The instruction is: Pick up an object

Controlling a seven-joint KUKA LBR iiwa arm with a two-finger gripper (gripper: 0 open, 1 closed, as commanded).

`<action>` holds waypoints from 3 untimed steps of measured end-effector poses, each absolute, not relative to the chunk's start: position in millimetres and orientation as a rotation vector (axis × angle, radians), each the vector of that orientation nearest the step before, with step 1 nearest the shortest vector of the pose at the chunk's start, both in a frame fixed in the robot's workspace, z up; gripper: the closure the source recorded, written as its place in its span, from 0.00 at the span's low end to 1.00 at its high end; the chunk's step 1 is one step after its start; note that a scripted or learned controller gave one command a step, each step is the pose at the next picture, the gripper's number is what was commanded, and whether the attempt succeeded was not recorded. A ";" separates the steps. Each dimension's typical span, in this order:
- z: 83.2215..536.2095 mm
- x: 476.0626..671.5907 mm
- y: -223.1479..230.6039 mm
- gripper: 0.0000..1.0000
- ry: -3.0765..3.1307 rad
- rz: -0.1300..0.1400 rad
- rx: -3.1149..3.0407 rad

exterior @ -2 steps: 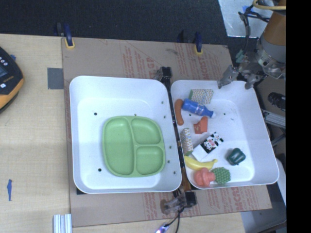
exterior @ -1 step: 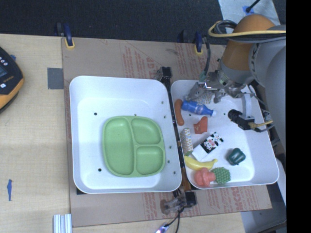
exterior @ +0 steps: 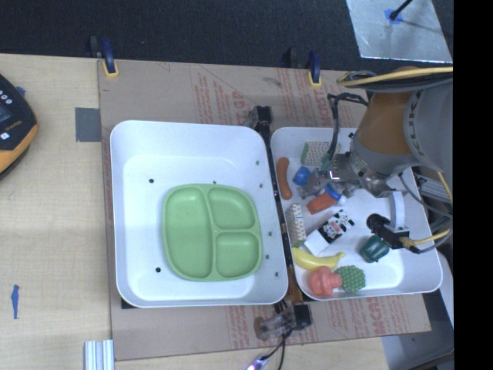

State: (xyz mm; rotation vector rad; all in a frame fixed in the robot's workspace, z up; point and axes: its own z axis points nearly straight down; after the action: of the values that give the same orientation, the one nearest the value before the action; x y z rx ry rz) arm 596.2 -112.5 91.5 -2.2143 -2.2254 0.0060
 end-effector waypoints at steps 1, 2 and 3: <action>102.2 596.5 -113.5 1.00 -2.229 0.009 -2.211; 93.7 529.1 -100.1 1.00 -2.228 0.000 -2.217; 192.9 600.3 -44.9 1.00 -2.228 0.000 -2.215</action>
State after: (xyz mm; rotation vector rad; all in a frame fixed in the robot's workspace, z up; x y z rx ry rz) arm 600.3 -44.9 192.9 -2.2147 -2.2276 0.0005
